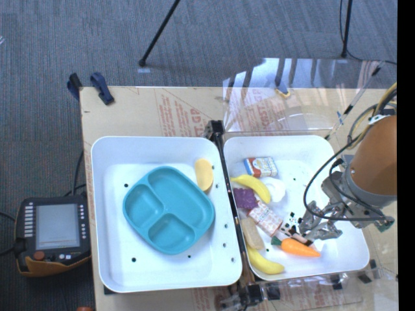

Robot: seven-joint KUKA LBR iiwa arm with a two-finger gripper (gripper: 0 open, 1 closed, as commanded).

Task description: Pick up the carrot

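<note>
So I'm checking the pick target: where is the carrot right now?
The carrot lies in the right bin, near its front edge, just below the tool and right of a banana.

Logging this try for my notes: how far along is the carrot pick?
Done: the arm has reached into the right bin, and the gripper sits just above the carrot. In hand: nothing visibly; the carrot lies flat on the bin floor beside a banana, not between the fingers. Left: close on the carrot and lift it clear.

Orange-banded grey arm [379, 167], looping black cables [322, 170], metal wrist.
</note>
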